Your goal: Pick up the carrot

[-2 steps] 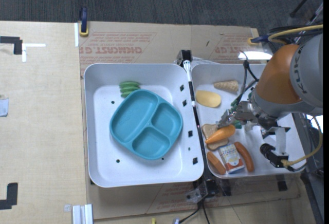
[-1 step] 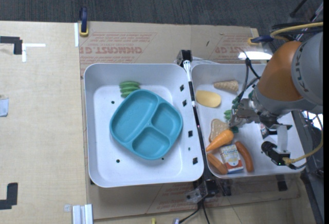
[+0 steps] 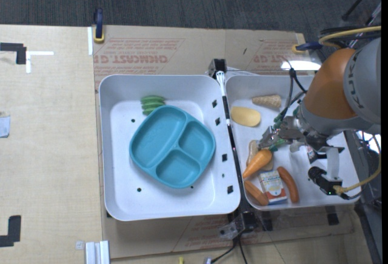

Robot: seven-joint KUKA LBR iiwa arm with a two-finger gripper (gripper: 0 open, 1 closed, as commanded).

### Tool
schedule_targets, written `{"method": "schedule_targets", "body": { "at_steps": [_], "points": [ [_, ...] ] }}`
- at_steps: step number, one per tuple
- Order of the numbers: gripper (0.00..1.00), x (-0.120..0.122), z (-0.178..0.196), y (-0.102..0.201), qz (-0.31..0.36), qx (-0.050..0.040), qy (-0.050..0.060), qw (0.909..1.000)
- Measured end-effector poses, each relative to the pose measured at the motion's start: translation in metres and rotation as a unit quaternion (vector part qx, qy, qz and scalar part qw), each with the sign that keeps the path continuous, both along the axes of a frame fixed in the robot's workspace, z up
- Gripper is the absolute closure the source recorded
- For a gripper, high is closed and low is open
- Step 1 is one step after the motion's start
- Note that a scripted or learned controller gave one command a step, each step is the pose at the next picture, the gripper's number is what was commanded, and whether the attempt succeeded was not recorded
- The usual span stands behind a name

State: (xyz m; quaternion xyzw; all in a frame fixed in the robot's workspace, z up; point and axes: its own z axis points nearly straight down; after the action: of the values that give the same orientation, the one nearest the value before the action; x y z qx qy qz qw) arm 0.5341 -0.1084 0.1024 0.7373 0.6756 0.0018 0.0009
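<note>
The orange carrot (image 3: pixel 257 163) lies slanted in the right bin (image 3: pixel 315 196), its green top pointing up and right. My gripper (image 3: pixel 274 140) hangs directly over that leafy end, reaching in from the right under the grey arm with its orange band. Its fingertips sit at the carrot's top end, but the wrist hides whether they close on it.
The right bin also holds a yellow potato-like piece (image 3: pixel 245 116), a beige root (image 3: pixel 267 100), two sausages (image 3: pixel 289 184), a small carton (image 3: pixel 272 186). In the left bin (image 3: pixel 115 196) sit a blue divided plate (image 3: pixel 173 146) and a green pea pod (image 3: pixel 153 102).
</note>
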Motion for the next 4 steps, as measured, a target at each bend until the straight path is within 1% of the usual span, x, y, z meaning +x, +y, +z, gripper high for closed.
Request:
{"method": "schedule_targets", "body": {
  "at_steps": [1, 2, 3, 4],
  "points": [
    [0.00, -0.024, -0.010, 0.015, -0.076, 0.0002, 0.001, 0.9971],
    [0.00, -0.027, -0.009, 0.012, -0.258, 0.0012, 0.001, 0.9662],
    [0.00, -0.037, -0.010, 0.013, -0.364, 0.0015, 0.001, 0.9314],
    [0.00, -0.055, -0.010, 0.014, -0.553, 0.0022, 0.002, 0.8335]
  ]
}}
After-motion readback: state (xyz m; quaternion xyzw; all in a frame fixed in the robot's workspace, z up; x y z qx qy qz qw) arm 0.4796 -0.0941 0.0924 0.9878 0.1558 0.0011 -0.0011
